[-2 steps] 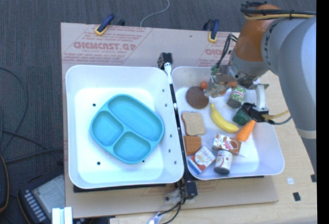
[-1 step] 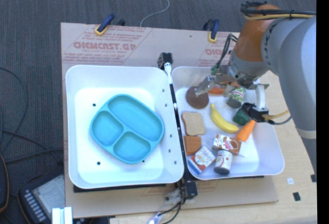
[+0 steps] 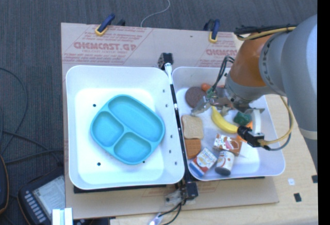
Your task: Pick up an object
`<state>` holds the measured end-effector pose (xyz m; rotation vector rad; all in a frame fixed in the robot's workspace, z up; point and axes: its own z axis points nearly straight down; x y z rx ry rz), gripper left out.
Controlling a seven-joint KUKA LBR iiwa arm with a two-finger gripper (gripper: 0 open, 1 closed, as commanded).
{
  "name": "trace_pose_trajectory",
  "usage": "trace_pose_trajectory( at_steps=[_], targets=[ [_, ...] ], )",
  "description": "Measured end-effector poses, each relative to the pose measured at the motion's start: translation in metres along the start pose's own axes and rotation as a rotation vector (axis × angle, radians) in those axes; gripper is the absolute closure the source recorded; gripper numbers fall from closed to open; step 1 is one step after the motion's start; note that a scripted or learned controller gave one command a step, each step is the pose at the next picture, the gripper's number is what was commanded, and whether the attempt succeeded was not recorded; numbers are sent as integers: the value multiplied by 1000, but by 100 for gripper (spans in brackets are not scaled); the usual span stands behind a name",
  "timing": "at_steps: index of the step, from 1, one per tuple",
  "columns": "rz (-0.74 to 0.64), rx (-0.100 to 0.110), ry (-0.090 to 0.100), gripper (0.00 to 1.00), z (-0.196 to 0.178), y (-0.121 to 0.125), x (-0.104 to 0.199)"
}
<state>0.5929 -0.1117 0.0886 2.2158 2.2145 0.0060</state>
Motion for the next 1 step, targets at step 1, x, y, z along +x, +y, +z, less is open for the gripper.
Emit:
trace_pose_trajectory(
  at_steps=[1],
  targets=[
    [1, -2, 0, 100, -11, 1, 0]
  ],
)
